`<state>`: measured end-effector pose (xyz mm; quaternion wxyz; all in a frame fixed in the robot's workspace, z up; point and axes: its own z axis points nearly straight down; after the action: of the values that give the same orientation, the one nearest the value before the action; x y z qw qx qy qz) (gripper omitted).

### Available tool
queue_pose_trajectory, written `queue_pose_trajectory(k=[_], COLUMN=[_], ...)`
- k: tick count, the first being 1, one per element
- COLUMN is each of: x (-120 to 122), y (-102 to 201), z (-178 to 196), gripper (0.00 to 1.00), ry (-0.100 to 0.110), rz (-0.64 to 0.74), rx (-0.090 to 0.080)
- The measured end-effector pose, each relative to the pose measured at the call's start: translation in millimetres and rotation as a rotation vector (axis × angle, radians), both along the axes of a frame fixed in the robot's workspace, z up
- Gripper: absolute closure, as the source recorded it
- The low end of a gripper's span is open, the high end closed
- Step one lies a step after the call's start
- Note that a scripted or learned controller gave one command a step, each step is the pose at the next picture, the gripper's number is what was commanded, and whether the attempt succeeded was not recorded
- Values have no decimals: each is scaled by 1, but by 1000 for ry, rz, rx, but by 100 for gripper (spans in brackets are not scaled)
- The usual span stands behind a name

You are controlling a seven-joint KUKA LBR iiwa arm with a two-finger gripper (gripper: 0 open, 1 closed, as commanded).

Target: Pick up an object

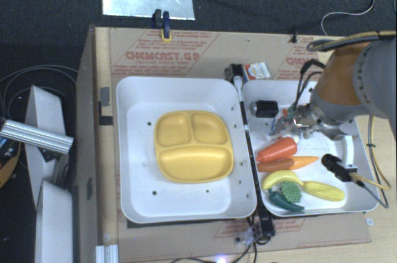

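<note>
Gripper: the gripper (290, 123) is low inside the right bin (322, 211), just beyond the red toy pepper (279, 147) on its far side; whether it is open or closed cannot be told from this view, and nothing is visibly held.
Arm: the grey arm (378, 79) leans in from the pepper's right, probably so that the wrist can come down over the toys.
Likely target: no object is named by the task; the red toy pepper lies nearest the gripper and looks like the most probable pick.
Why the toys sit so: they seem loosely heaped in the near half of the bin, as if tipped in.
Orange toy carrot (296, 163): touching the pepper's near side, so it could be dragged along.
Toy banana (279, 179): nearer the camera than the pepper, past the carrot.
Yellow toy corn (324, 191): to the pepper's near right, beside the banana.
Green toy vegetable (288, 196): against the banana, farthest from the pepper in the heap.
Black block (267, 108): beyond the pepper, just left of the gripper, a possible obstruction.
Yellow divided plate (192, 145): well to the pepper's left, alone in the left bin (127, 131).
Bin walls: the shared rims left of the pepper limit any approach from that side.
</note>
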<state>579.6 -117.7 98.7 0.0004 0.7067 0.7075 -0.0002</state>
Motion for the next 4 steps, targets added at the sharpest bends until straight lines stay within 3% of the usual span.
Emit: queue_pose_trajectory(k=[1, 2, 3, 4], x=[-29, -28, -28, -53], y=[26, 25, 25, 33], z=[-15, -4, -4, -15], gripper=[0, 100, 0, 0], ry=[1, -4, -4, 0], rz=[1, 1, 1, 0], rx=[1, 1, 1, 1])
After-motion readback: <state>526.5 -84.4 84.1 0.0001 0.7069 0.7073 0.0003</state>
